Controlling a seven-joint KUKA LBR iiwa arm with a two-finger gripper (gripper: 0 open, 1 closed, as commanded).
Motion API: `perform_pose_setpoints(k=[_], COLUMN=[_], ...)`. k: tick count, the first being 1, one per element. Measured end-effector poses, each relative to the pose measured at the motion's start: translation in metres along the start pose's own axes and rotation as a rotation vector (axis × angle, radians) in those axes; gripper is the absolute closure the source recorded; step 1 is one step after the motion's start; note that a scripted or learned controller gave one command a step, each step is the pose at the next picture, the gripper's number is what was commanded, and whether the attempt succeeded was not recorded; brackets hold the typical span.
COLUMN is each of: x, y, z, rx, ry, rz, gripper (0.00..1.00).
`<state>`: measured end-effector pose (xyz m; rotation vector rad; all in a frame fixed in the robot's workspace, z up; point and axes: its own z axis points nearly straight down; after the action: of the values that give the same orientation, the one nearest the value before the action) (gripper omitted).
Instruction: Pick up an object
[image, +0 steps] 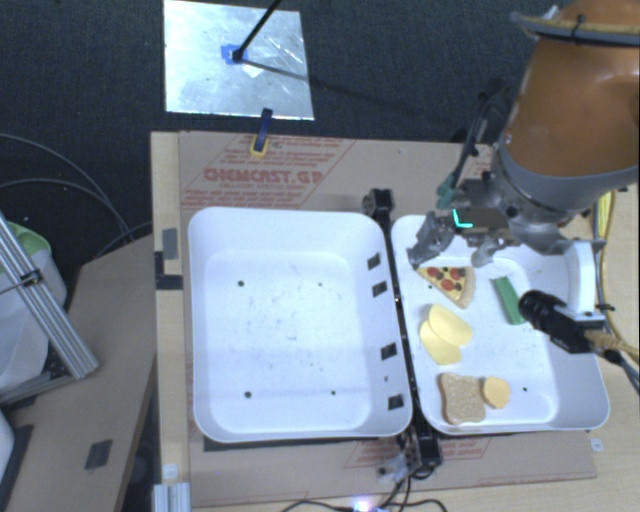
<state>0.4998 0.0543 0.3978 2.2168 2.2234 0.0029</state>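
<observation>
From the fixed overhead camera, I see my gripper (457, 250) hanging low over the back-left corner of the right bin (570, 400), the grey arm with its orange band reaching in from the right. Its two fingers stand apart, one dark tip near the bin's left wall and the other toward the middle of the bin, and I see nothing between them.

Just below that gap, toward the camera, lies the pizza slice (449, 281). It is the nearest thing to the gripper, and I take it as the likely target. Its crust edge sits up near the fingers and its point runs down and to the right, so the long axis slants from upper left to lower right. The fingers straddle a line running roughly left to right across the upper, wider end of the slice. I judge that a short drop, shifted a touch toward the camera, would bring them down on either side of it.

Other candidates lie farther on: two yellow chips (444, 335) just below the slice, a green stick (508, 298) to its right, and a slice of toast (462, 397) with a small orange piece (497, 391) touching it near the front wall. The left bin (220, 400) lies well apart from the gripper.
</observation>
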Motion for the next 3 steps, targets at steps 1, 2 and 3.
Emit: perform_pose_setpoints(k=[1,2,3], x=[0.000,-0.013,-0.012], y=[0.001,0.009,0.009], z=[-0.011,0.022,0.020], rx=[-0.003,0.003,0.001], ry=[0.000,-0.001,0.000], rz=[-0.004,0.004,0.000], gripper=[1.00,1.00,0.00])
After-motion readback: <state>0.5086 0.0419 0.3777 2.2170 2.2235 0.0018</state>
